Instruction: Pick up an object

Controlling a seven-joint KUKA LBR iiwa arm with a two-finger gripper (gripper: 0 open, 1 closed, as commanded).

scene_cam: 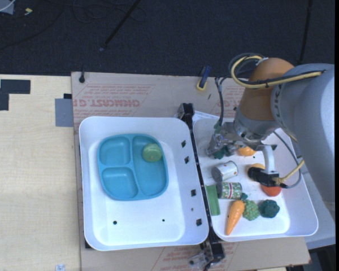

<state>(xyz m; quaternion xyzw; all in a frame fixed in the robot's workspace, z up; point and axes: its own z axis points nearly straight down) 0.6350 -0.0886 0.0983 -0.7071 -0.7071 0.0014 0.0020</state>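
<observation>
My gripper (219, 147) is low over the back left part of the right bin (305, 222), with the grey arm and its orange band above it. Just in front of it lies a small silver can (226, 170). A little orange piece (246, 150) lies to the gripper's right. Nearer the front are a labelled can (231, 190), a green stick (212, 199), a carrot (234, 215), a light green floret (250, 210), a dark green broccoli (269, 208) and a red tomato (272, 190). I see nothing held.
The left bin (101, 230) holds a blue divided plate (124, 182) with a green ball (152, 152) in its back right compartment. A black divider (193, 168) runs between the bins. Cardboard lies under both.
</observation>
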